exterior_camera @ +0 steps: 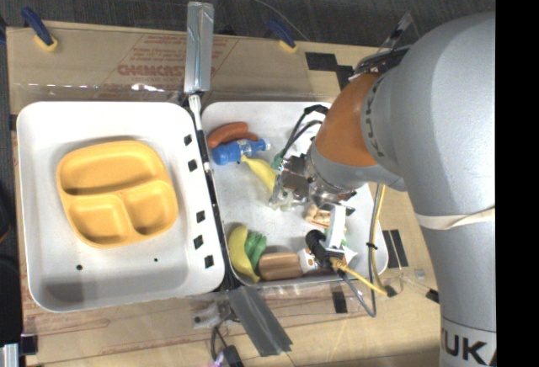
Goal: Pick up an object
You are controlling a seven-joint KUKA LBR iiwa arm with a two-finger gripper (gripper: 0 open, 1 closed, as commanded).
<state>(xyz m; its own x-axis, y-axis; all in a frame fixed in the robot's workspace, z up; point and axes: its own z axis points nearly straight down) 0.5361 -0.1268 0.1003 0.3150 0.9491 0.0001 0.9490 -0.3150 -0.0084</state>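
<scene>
Grey arm (pixel 446 138) bends down, tool (pixel 286 193) over right bin (pixel 221 214).

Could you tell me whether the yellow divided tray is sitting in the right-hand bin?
No, the yellow divided tray lies in the left bin, apart from the items in the right bin.

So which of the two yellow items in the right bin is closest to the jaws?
The yellow banana-like piece beside the blue item, lying just left of the gripper. The other yellow item sits at the bin's lower-left corner.

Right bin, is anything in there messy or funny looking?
Nothing looks broken or spilled. The toys just lie jumbled in the right bin: a brown sausage and blue bottle at the top, a brown block at the bottom.
</scene>
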